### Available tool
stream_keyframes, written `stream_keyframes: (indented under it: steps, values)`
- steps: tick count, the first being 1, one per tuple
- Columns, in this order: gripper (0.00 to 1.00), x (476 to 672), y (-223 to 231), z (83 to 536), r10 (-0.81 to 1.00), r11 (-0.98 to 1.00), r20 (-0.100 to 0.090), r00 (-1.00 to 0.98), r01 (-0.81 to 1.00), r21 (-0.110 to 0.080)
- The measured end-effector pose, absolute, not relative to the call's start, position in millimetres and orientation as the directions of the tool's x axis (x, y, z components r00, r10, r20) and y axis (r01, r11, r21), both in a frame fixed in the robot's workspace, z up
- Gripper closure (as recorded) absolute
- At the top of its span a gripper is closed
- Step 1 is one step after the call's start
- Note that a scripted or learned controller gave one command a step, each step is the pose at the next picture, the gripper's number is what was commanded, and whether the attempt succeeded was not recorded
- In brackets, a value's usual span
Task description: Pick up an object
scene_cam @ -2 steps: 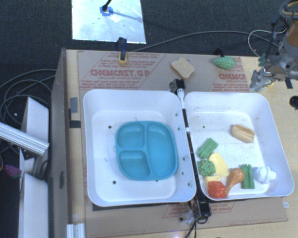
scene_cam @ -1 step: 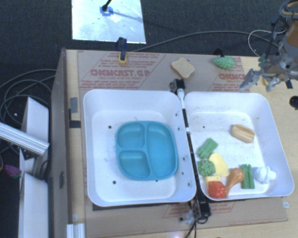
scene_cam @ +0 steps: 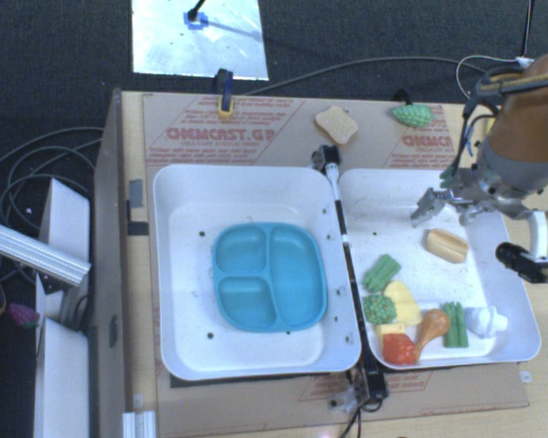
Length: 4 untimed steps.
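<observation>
Gripper (scene_cam: pixel 447 203) above right bin (scene_cam: pixel 384 190), fingers spread, grasping nothing. Bread roll (scene_cam: pixel 447 245) just below. Risk: roll skids on smooth floor, fingers close on air.

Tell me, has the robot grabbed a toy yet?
Not yet. Nothing looks picked up: the bread roll, chicken leg and the other play food all lie in the right bin. Right now the pincer hovers just above the roll, holding nothing. Grabbing and lifting are left.
</observation>
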State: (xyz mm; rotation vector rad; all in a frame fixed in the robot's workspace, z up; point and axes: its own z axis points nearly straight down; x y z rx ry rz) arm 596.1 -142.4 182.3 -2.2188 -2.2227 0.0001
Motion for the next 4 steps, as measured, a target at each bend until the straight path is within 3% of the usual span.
stream_keyframes:
  steps: [1, 2, 3, 4]
  values:
    - [0.00, 498.9, -171.9, 175.4, 1.000, -0.001, -0.001, 0.001, 1.000, 0.000]
    - [0.00, 552.9, -41.3, 184.4, 1.000, 0.005, 0.002, -0.005, 1.000, 0.002]
    - [0.00, 668.6, -86.2, 153.6, 1.000, 0.004, -0.001, -0.004, 1.000, 0.001]
    - [0.00, 619.4, -165.1, 216.4, 1.000, 0.001, -0.004, -0.001, 1.000, 0.004]
